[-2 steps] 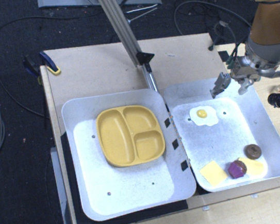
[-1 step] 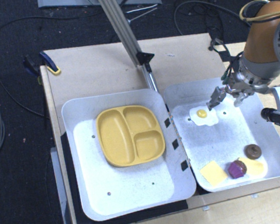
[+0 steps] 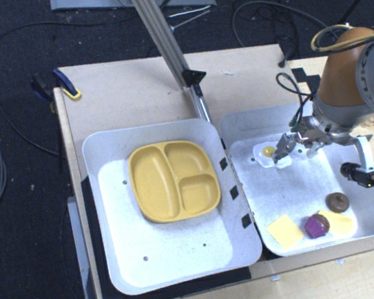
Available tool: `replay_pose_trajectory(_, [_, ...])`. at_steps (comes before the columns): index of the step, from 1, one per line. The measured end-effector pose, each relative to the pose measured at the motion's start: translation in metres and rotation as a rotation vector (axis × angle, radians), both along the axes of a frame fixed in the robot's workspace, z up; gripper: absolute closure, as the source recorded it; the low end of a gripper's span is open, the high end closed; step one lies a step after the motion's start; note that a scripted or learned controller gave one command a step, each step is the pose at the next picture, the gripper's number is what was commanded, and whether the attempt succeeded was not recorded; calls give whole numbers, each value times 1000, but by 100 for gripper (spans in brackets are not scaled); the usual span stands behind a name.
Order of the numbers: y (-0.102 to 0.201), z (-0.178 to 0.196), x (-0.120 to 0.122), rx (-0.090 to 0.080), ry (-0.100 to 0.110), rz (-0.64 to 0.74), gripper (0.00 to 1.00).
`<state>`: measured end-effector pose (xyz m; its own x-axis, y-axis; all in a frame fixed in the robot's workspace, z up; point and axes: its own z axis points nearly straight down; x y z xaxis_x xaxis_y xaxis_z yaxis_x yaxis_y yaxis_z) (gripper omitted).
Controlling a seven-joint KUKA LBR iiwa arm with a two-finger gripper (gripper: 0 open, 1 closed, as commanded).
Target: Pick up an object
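In the right bin [image 3: 297, 184], a small white fried-egg toy [image 3: 265, 154] with a yellow centre lies near the upper left. My gripper [image 3: 284, 155] hangs low right beside it on its right, touching or nearly touching its edge. At the bin's near side lie a flat yellow square [image 3: 285, 230], a purple lump [image 3: 316, 225], a brown round piece [image 3: 337, 202] and a pale yellow piece [image 3: 343, 225] under the last two. I see nothing held by the gripper.
The left bin [image 3: 120, 260] holds a yellow divided plate [image 3: 175, 180]. A slanted metal pole [image 3: 165, 37] crosses the back of the bench. The grey arm with its orange band [image 3: 343, 76] comes in from the right above the right bin's far corner.
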<state>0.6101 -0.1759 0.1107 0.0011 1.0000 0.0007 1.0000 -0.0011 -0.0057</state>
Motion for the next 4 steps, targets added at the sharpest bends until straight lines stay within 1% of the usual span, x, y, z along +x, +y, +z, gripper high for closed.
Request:
replay_pose_trajectory(1, [0,14,2,-2,-8,1,100])
replay_pose_trajectory(2, [-2,59,-2,-3,-11,0,100])
replay_pose_trajectory(3, [-2,113,-1,-3,-13,3,100])
replay_pose_trajectory(4, [54,105,-9,2,-5,8,100])
